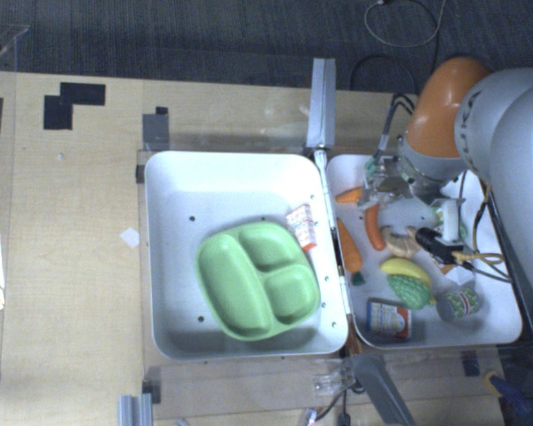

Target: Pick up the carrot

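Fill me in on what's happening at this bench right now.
A grey robot arm reaches in from the right over the right bin, its tool low among a clutter of toy food. An orange carrot lies along that bin's left wall, and another orange piece sits right under the tool. Whether anything is gripped is unclear. The left bin holds a green divided tray.

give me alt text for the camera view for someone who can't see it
A grey robot arm reaches from the right over the right white bin, its gripper low among orange carrot pieces and other toy food. The left white bin holds a green divided plate.
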Controlling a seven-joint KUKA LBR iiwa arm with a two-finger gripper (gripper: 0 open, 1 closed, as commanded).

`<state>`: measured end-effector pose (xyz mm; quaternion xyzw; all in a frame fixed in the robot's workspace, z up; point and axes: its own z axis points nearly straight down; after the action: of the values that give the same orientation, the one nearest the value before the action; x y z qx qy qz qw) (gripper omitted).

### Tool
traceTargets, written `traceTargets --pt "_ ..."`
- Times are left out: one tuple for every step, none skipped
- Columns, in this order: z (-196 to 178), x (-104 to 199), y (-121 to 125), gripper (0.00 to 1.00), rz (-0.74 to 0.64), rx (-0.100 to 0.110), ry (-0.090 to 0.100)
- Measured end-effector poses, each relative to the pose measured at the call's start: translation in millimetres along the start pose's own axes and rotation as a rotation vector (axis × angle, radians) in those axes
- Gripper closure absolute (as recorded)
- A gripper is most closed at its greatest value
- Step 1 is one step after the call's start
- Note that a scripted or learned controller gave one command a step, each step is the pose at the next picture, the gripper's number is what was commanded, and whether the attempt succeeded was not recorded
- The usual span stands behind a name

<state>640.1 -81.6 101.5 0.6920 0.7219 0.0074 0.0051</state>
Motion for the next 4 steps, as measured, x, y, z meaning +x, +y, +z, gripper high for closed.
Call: traceTargets --pt "-85 35 9 1.00 -0.009 0.010 -0.003" --pt "12 -12 -38 1.00 -0.350 0.007 -0.003" --pt "12 -10 -59 1.00 0.087 0.006 -0.004" --pt "12 2 -51 1.00 0.377 0.006 -0.006"
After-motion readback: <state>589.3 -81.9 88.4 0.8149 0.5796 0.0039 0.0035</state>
